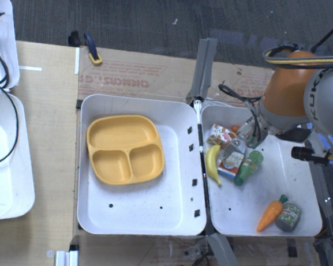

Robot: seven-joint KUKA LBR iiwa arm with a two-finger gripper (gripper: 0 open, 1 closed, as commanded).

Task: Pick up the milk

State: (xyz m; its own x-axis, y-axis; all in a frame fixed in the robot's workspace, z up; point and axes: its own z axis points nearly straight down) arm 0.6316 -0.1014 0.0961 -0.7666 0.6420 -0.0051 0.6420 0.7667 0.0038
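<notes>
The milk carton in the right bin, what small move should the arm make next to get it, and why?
Probably a short, straight descent. The gripper hangs just above the milk carton, which lies wedged between the banana and the green bottle. With neighbours that tight, sideways travel would likely knock them.

You see yellow tray (125, 149): smooth matt plastic. Right of it, white bin (300, 199) glossy plastic; milk carton (232, 162) printed paperboard, green bottle (248, 167) shiny.

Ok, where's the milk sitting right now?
In the camera view the milk carton lies in the right bin, near its left wall, between the banana and the green bottle, just under the hand.
</notes>
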